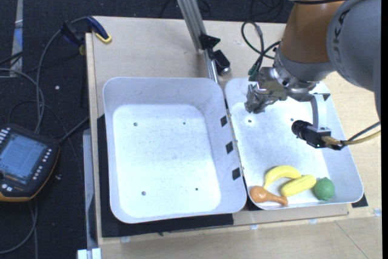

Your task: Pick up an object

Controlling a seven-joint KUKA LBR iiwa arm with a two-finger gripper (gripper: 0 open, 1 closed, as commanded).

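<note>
Leftmost, a teach pendant (24, 161) is seen on the floor, well to the left of the gripper and outside the work. Next, the left bin (109, 94) is noted, lying beside and to the left of the gripper; nothing in it offers itself for picking, so no reason is seen for the arm to go there. An aluminium post (188, 3) is seen slanting up from the seam between the bins, just left of and behind the gripper; it is judged the nearest thing a leftward swing could strike.

The gripper (257, 100) is found over the far left part of the right bin (348, 161), above bare floor. Whether its fingers are spread or closed cannot be told, and nothing is seen held.

The pickable things are gathered at the near edge of that bin, well below and slightly right of the gripper: an orange spoon-shaped toy (267, 195), a yellow banana (280, 174), a yellow block (298, 185) and a green ball (324, 189). They are packed touching or nearly so, against the bin wall; crowding is judged the main hindrance to a clean grasp. A black camera module (306, 132) on the wrist hangs between gripper and pile.
</note>
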